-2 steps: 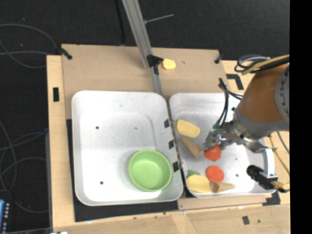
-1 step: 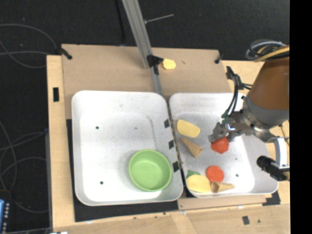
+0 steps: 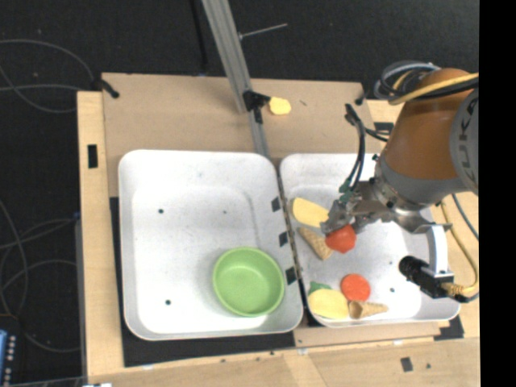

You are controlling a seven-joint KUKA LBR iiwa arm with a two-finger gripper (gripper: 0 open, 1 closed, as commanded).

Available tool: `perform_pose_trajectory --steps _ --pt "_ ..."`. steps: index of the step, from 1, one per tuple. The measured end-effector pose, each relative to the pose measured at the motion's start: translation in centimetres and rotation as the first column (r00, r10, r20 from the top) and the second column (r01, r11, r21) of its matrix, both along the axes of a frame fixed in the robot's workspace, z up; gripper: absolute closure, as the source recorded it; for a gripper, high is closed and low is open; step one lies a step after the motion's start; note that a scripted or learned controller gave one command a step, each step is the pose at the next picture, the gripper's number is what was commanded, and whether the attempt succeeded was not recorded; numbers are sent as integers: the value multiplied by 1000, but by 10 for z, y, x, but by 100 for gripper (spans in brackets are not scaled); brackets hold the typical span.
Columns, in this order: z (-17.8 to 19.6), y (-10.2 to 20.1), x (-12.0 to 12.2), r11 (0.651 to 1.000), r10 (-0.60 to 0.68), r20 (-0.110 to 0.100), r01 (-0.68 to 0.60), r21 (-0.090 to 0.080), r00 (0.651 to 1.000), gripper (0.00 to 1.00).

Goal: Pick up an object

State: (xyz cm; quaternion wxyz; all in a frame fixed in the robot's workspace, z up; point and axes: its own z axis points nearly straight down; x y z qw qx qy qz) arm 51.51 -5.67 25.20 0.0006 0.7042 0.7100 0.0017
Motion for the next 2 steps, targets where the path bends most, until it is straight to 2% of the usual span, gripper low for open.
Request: perform_pose_trajectory --steps 1,2 --pt "4 59 3 1000 1 -2 -1 1 1000 100" --pt "-8 117 1 1000 -1 -5 1 -1 1000 100"
